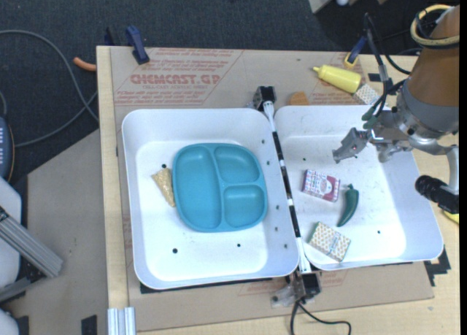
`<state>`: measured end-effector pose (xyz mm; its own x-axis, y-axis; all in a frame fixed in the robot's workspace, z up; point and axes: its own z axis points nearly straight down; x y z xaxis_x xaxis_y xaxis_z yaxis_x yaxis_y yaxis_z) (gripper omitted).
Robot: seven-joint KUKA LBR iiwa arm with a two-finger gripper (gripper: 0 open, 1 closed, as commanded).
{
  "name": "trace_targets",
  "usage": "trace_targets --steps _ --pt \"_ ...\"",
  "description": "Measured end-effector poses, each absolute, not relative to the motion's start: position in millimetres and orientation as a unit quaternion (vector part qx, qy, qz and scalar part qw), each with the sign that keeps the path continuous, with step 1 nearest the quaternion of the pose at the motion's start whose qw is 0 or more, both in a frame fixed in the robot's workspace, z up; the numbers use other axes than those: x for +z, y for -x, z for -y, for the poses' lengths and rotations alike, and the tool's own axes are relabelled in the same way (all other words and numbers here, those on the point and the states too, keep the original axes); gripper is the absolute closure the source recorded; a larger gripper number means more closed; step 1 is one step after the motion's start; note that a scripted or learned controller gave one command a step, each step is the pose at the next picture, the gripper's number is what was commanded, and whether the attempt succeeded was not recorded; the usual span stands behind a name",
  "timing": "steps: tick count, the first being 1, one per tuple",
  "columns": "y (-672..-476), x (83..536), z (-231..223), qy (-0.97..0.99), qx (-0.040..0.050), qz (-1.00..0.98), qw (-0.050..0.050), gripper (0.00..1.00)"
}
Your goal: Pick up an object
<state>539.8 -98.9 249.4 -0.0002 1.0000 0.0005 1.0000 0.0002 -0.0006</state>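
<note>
My gripper (367,149) hangs over the back part of the right bin (408,246), its fingers open and nothing between them. In front of it, on the bin floor, lie a pink packet (321,185), a green pepper (348,206) and a tan patterned box (329,241). The pepper is the closest to the fingers, a little below and to their left. In the left bin (139,180) a teal divided plate (219,185) rests with a tan wafer-like piece (165,185) tucked against its left edge.
A yellow bottle (338,76) lies on the bench behind the right bin, next to a small orange item (297,98). A black clamp (265,96) joins the bins at the back, and a blue clamp (136,44) sits at the bench's far left corner.
</note>
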Motion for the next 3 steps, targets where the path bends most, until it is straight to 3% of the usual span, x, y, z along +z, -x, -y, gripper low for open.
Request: trace_targets --steps 1,2,3 --pt "-537.2 158.0 125.6 0.707 0.0005 0.707 0.001 0.00" --pt "-543.9 88.0 106.3 0.707 -0.0023 0.707 -0.002 0.00" --pt "-545.1 98.8 106.6 0.708 -0.0035 0.706 -0.005 1.00"
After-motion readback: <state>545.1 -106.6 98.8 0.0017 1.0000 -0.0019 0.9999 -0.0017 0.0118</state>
